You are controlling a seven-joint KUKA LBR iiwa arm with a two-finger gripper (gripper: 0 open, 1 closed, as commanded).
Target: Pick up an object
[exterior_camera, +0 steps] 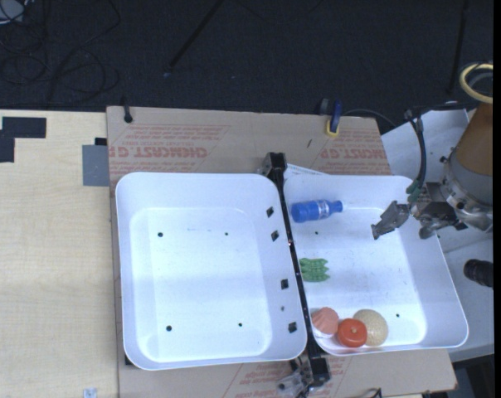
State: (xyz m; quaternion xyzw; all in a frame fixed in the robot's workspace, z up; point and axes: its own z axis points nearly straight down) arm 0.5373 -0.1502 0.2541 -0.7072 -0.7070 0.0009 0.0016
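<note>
On the cardboard-backed bench point(234, 139), your gripper point(404, 218) hangs with jaws spread and holding nothing over the right bin point(437, 305), near the blue bottle point(315, 211), seemingly poised to pick.

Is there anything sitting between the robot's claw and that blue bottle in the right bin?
Nothing visible. The end effector hangs over the right bin, and only bare white floor lies between it and the blue bottle. The green toy and the three round pieces at the near edge sit well off that line.
</note>
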